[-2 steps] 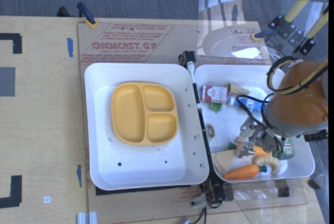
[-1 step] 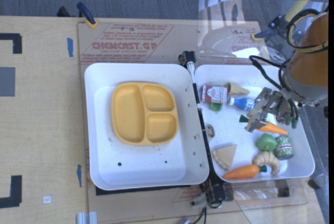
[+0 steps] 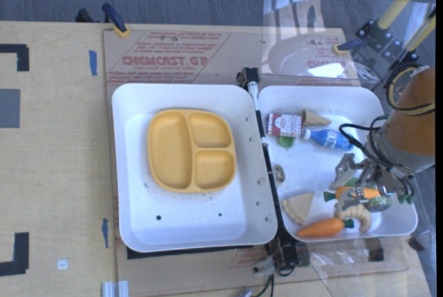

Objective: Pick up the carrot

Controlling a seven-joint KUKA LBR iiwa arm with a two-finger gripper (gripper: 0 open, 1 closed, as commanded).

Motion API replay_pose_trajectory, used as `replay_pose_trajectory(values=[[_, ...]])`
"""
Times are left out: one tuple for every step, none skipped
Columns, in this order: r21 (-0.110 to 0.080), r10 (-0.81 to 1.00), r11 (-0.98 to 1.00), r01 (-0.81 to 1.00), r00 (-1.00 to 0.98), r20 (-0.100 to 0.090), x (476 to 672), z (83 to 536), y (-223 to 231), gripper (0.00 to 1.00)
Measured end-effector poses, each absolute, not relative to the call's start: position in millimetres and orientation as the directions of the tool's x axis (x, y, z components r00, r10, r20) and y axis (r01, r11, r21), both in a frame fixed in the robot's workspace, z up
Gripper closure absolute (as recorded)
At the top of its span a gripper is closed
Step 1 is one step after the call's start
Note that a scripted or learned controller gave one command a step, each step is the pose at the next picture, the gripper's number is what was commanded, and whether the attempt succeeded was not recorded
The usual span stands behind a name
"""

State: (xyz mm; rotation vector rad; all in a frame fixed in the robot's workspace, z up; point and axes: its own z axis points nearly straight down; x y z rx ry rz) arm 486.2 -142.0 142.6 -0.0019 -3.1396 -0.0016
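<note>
**Carrot lies at the near edge of the right bin, gripper above a small cluster beside it**

The carrot (image 3: 322,227), one orange plastic root with a green top, lies on its side on the floor of the right white bin (image 3: 360,98), close to that bin's near wall. Just left of it rests one tan wedge-shaped toy (image 3: 299,206).

The grey arm with the orange band (image 3: 414,119) reaches in from the right, and its gripper (image 3: 365,181) sits low over a small cluster of toys just above and right of the carrot: one small orange-and-green piece (image 3: 367,193) and one pale knobbly piece (image 3: 356,209). Whether the fingers are spread or pressed together cannot be told.

Further back in the same bin lie one red-and-white carton (image 3: 285,124), one cone-shaped tan toy (image 3: 315,118) and one blue-and-white bottle (image 3: 330,139).

The left white bin (image 3: 128,171) holds one yellow plastic tray with three compartments (image 3: 192,149). Both bins rest on a brown cardboard sheet (image 3: 169,57) on the pale wooden worktop (image 3: 52,150).
</note>
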Motion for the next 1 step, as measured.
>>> replay_pose_trajectory(values=[[0.005, 0.068, 0.998, 0.068, -0.998, -0.011, 496.6, 200.6, -29.2, 1.00]])
